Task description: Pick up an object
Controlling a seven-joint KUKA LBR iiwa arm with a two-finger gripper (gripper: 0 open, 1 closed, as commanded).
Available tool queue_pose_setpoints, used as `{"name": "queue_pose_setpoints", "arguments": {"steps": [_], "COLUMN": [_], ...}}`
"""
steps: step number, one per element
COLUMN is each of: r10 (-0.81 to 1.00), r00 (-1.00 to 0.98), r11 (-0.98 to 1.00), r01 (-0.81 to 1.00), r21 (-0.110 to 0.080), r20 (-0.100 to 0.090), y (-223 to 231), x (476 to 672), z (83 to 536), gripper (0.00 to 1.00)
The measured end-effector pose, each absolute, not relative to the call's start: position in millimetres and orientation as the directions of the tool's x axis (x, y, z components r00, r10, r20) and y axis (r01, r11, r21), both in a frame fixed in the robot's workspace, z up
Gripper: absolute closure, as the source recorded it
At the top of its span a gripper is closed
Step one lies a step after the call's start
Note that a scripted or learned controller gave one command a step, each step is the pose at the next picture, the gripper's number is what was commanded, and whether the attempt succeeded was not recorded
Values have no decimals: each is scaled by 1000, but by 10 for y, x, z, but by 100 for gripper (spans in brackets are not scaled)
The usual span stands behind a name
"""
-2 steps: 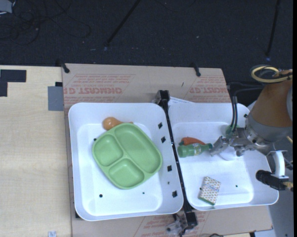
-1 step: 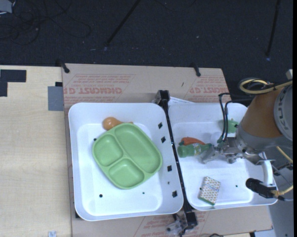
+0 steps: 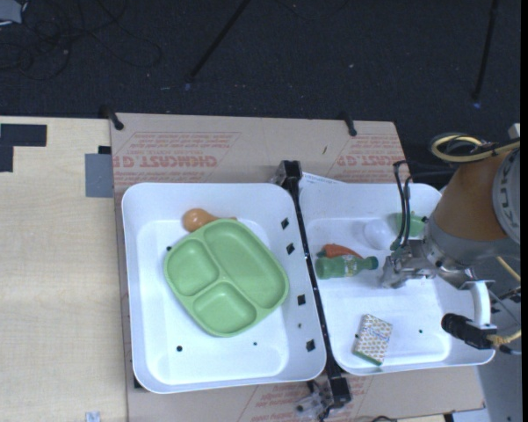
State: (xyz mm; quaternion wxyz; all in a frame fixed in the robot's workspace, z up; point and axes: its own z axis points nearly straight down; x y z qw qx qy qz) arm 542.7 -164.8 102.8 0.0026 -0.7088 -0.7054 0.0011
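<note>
The gripper (image 3: pixel 397 269) hangs low in the right bin (image 3: pixel 422 345), just beside the base of a green bottle (image 3: pixel 345 265); whether it is open cannot be told. The approach looks under way. Next it would need to straddle the bottle and close. An orange piece (image 3: pixel 337 251) and a patterned packet (image 3: pixel 372 338) share that bin. The left bin (image 3: pixel 158 359) holds a green divided plate (image 3: pixel 225 276) and an orange ball (image 3: pixel 195 219).

**Bench and what sits on it**

Light wood bench (image 3: pixel 44 280), with a cardboard sheet (image 3: pixel 246 152) laid flat on it, printed side up. Two white bins sit on the cardboard side by side, touching: left bin (image 3: pixel 149 209), right bin (image 3: pixel 422 345). A grey patch (image 3: pixel 97 175) lies just left of the cardboard.
</note>
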Motion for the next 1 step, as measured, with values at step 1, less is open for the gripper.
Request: {"name": "queue_pose_setpoints", "arguments": {"steps": [1], "r10": [1000], "r00": [-1], "r11": [1], "r01": [1000], "r21": [2], "r20": [0], "y": [-1611], "x": [5367], "z": [1622], "gripper": [100]}}
